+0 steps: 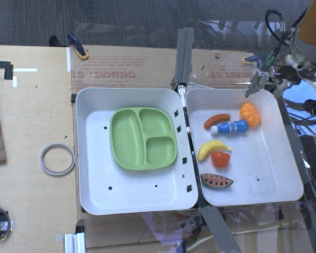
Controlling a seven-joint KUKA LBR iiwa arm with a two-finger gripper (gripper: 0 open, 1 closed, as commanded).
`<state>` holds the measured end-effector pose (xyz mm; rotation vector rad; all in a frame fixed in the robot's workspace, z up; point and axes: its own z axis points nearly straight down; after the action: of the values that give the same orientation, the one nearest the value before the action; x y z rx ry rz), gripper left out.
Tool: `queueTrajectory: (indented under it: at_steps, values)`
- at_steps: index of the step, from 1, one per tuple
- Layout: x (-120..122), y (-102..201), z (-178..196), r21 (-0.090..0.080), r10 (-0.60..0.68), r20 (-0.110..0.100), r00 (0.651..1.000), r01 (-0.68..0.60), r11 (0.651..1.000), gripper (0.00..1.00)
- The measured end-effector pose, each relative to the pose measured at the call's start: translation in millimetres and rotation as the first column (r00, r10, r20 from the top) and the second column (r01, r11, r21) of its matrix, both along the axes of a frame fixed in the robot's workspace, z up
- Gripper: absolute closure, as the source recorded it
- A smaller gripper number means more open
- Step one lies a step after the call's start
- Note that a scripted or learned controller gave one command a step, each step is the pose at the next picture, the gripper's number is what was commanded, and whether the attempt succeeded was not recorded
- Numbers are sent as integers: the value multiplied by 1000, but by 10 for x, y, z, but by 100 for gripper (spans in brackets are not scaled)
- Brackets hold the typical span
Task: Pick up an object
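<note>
A robot arm's tool [259,80] hovers above the far right corner of the right bin [284,183], empty; whether it stands wide or narrow cannot be told from this angle. Inside lie an orange toy [251,114], a blue-and-white bottle [233,127], a sausage [216,120], a banana [213,149] touching a red fruit [220,159], and a watermelon slice [217,181] set apart. The slice looks the cleanest target: a descent straight over it avoids crowded neighbours. A green divided plate [144,138] sits in the left bin [89,157].
</note>
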<state>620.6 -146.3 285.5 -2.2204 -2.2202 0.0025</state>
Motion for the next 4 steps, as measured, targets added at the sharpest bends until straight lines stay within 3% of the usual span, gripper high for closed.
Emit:
queueTrajectory:
  at_steps: [1, 2, 3, 4]
  values:
    - [-213, -364, -1491, 0, 49, -1, 999, -49, 999, 0]
    - [65, 512, -1948, 0, 7, -1, 1000, -7, 1000, 0]
    - [65, 495, -1858, -1, 4, -1, 1000, -4, 1000, 100]
    - [384, 527, -1926, -1, -36, 2, 999, 36, 999, 100]
